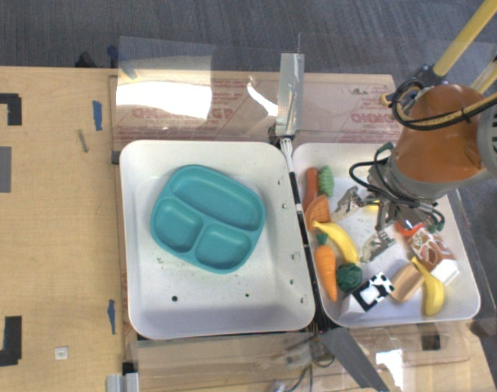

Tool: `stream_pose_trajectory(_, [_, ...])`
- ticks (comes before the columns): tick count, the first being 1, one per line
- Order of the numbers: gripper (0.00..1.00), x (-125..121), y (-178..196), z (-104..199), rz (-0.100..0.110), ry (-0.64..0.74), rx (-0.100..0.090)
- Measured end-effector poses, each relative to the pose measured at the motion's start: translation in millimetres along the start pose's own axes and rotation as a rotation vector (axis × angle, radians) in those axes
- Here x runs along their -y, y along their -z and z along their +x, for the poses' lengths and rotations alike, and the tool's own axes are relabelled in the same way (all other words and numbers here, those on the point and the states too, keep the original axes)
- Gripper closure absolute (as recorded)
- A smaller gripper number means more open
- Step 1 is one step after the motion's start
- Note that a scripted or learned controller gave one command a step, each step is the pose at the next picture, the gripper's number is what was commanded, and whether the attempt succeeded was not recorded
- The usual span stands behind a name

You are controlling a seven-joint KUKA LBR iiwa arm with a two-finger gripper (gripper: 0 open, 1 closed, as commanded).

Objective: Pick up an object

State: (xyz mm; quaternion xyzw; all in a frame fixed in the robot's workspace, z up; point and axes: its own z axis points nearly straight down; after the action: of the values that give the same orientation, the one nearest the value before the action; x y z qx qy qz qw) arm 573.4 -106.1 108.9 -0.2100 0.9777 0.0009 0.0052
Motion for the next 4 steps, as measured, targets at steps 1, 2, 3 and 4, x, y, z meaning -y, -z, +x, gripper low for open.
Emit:
stream_pose_trajectory(1, [0.00,-28,-18,48,0.009,-0.191,0.007])
stream_pose_trajectory(2, [0.00,90,48,43,0.009,-0.080,-0.002])
stream_pose_trajectory(3, [0.00,44,-17,26,0.001,-0.113,-0.004])
stream_pose_trajectory(4, [0.00,6,-20,-34,0.004,-0.129,0.004])
